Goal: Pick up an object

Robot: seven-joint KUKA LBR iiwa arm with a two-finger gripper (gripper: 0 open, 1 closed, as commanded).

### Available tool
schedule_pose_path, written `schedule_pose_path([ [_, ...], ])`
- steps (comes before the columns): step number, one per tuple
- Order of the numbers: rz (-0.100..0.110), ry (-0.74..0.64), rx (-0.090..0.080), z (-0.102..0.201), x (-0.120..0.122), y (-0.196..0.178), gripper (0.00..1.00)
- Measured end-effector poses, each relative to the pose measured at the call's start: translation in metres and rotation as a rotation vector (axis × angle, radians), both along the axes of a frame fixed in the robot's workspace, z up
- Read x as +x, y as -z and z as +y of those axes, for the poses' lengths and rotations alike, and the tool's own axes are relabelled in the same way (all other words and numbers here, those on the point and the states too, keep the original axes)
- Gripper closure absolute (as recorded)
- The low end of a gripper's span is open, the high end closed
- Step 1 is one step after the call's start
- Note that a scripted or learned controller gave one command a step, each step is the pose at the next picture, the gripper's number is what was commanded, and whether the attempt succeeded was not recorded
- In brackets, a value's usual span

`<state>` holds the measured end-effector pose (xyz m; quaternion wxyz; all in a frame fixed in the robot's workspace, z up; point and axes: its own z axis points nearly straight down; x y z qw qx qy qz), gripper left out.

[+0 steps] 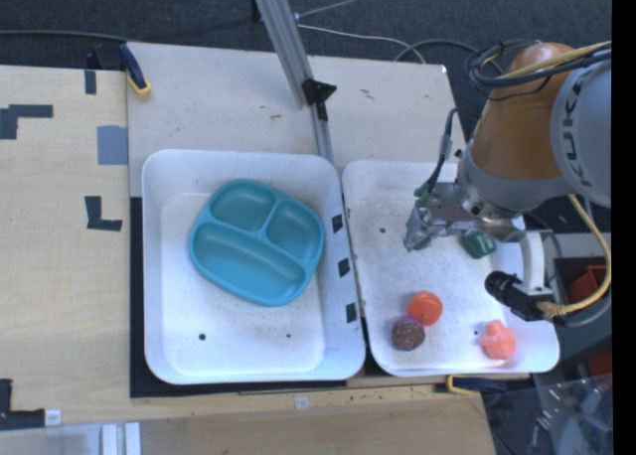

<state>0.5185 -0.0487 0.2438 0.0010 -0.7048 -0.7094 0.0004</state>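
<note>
Small round orange ball (pixel 425 307) in right white bin (pixel 383 205) | beside dark purple ball (pixel 407 334) | claw (pixel 417 234) above, grip state unclear

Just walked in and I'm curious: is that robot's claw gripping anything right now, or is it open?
Two-finger gripper: over the right white bin, above bare floor; nothing seen in its grasp, and whether it is open or closed cannot be told from here.
</note>
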Motion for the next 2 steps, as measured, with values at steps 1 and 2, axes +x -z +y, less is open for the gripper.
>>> schedule_pose_path([
  [1,0.002,0.000,0.000,0.055,0.000,0.015,1.00],
  [2,0.000,-0.002,0.000,0.107,0.006,0.006,1.00],
])
